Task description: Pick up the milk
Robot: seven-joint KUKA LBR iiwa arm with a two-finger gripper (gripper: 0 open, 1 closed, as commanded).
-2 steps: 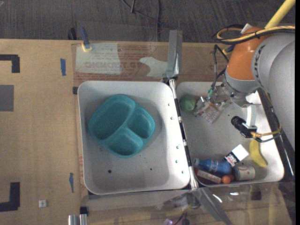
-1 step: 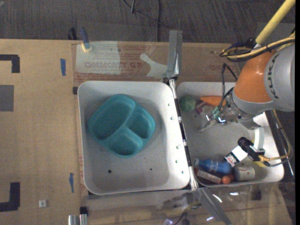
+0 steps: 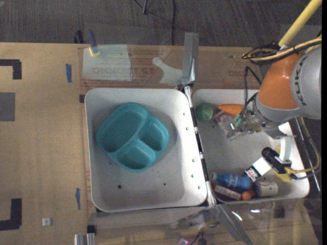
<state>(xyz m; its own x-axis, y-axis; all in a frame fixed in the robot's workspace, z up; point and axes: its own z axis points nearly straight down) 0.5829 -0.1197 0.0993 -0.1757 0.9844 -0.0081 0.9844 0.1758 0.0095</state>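
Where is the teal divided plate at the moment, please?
In the camera view, the teal divided plate lies in the left bin, toward its upper middle, apart from the walls.

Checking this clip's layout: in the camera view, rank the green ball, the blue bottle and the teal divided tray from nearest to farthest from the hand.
From the hand in the right bin:
1. Green ball, just to its left, at the right bin's far corner.
2. Blue bottle, below it, along the right bin's near edge.
3. Teal divided tray, in the left bin, across the divider.
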